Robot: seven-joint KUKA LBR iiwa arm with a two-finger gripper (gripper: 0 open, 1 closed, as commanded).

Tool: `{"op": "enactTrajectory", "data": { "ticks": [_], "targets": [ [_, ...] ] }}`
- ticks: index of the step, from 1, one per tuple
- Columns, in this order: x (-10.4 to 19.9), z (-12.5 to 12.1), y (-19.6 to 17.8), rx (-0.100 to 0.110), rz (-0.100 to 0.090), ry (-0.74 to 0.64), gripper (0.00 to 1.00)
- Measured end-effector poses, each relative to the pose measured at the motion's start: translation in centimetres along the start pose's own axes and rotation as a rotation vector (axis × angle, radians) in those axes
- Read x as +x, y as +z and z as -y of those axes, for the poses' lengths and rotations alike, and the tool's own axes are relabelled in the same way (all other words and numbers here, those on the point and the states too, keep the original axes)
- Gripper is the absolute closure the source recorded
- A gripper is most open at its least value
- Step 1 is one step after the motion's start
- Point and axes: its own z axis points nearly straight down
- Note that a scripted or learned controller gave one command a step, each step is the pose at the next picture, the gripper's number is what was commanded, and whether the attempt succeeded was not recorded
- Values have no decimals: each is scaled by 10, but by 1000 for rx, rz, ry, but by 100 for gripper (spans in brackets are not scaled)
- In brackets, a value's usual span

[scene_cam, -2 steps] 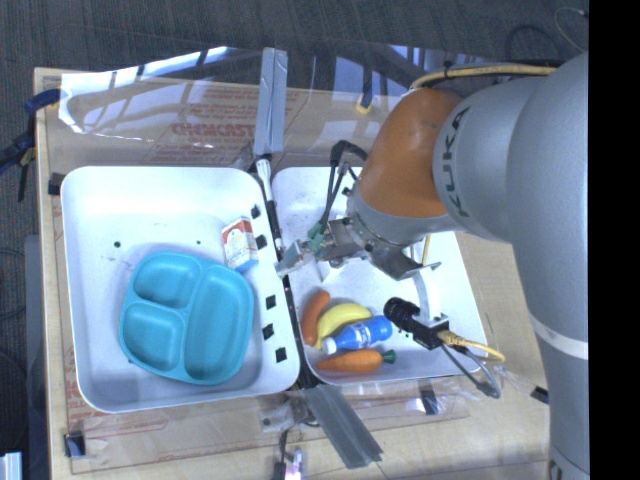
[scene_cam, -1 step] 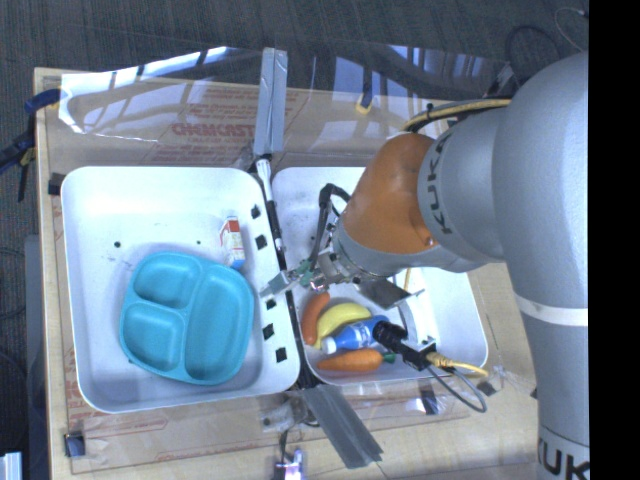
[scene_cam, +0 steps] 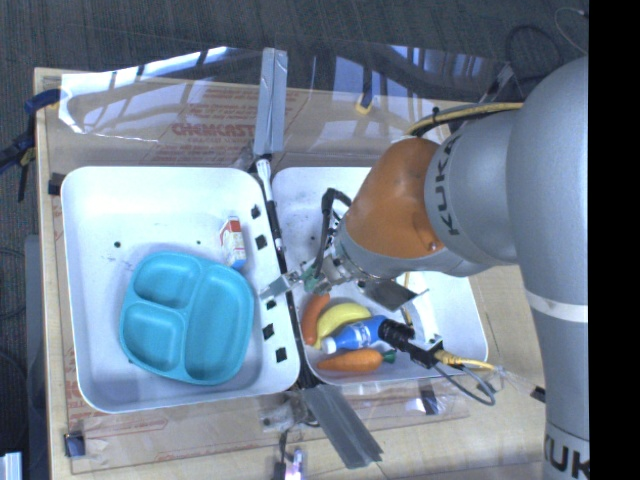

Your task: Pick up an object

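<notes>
You get bright, even overhead light w/ both white bins (scene_cam: pixel 150 193) near blown out. Glare streaks run across the clear sheet (scene_cam: pixel 200 93) behind the bins. Soft shadow sits under the arm (scene_cam: pixel 480 198), over the right bin. Overall img soft, low-res; floor beyond the table (scene_cam: pixel 60 88) stays dark.

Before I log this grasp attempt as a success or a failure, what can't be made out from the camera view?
- The gripper: hidden under the arm's orange band, so no hold can be confirmed.
- The right bin: much of its floor is covered by the arm.
- The pile of toy food: the banana, blue bottle and carrot overlap, so their full shapes are unclear.
- The small tube in the left bin: its label is too small to read.
</notes>
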Motion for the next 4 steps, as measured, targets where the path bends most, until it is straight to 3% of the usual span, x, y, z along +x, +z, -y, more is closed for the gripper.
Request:
{"op": "enactTrajectory", "data": {
  "ticks": [2, 4],
  "targets": [
    [-1, 1, 1, -25, 11, -206, 0],
    [-1, 0, 0, -26, 13, -274, 0]
  ]
}}
